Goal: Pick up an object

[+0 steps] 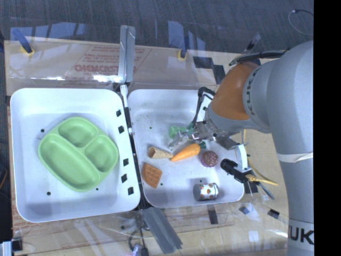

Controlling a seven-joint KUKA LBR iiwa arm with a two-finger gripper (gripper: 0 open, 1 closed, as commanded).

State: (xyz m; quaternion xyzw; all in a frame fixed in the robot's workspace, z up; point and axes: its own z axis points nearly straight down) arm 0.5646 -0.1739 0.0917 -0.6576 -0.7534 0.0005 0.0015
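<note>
The left bin (21,196) holds a green divided tray (78,152), and the right bin (160,105) holds an orange carrot (186,153), a green item (177,130), a cone piece (158,153), a waffle (152,174), a dark red round piece (209,158) and a small can (205,191). The gripper (195,135) is low in the right bin, just above the carrot and beside the green item. I cannot tell if it grasps anything.

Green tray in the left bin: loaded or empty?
Empty. The green tray lies flat in the left bin, and all three compartments show bare green. The toy food sits in the right bin.
</note>
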